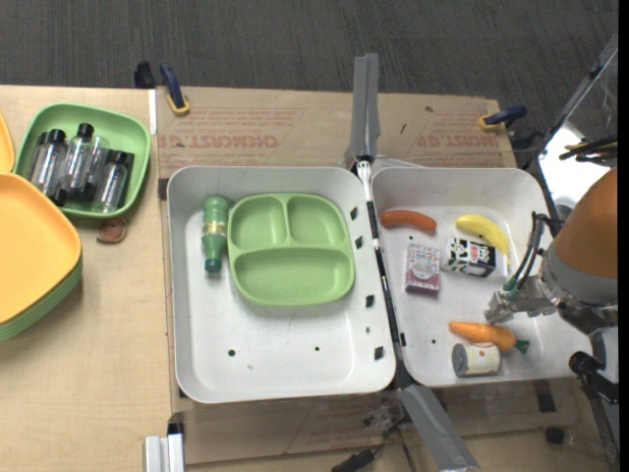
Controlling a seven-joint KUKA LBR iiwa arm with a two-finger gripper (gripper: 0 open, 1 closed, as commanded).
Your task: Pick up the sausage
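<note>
One sausage (408, 220) lies flat at the far left of the right bin (511, 179), apart from the banana (485, 231) and small carton (424, 268). It looks light, smooth and liable to roll, so a hold across its middle seems safest. The gripper (504, 306) hovers near the carrot (483, 333); whether its fingers are parted cannot be told.

Arm (590, 239) — cut off by the right edge; its bulk hides part of the right bin (432, 180) wall. Gripper (503, 306) — fingers too small and blurred to read. Orange plates (34, 254) — cropped at left. Small carton (423, 268) — label illegible.
</note>
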